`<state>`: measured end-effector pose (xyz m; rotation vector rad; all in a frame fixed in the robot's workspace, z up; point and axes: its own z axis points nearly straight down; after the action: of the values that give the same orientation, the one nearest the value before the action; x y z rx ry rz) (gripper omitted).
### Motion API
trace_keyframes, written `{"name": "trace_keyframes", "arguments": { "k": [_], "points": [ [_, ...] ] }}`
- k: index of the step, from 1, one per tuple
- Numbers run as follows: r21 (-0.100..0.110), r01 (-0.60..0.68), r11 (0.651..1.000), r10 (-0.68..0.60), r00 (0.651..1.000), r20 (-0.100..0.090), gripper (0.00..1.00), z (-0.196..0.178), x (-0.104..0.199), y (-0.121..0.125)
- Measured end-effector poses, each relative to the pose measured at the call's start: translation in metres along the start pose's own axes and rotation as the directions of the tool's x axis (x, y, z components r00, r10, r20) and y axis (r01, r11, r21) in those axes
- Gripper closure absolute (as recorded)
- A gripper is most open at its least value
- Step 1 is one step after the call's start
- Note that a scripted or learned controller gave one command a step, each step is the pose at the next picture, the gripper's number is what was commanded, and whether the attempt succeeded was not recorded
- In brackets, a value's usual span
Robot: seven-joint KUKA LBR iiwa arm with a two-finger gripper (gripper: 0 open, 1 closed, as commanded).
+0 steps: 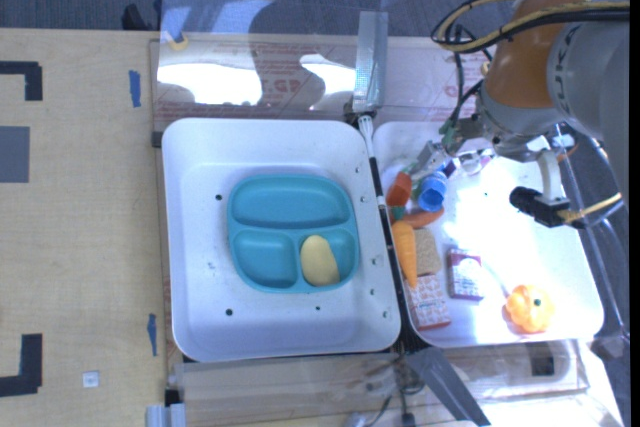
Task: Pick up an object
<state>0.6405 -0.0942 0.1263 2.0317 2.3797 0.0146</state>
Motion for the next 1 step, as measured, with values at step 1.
{"name": "trace_keyframes", "arguments": {
  "k": [1],
  "points": [
    [0.0,0.0,1.0,0.0,1.0,0.0,0.0,-0.0001,0.0,0.0001]
  ]
}}
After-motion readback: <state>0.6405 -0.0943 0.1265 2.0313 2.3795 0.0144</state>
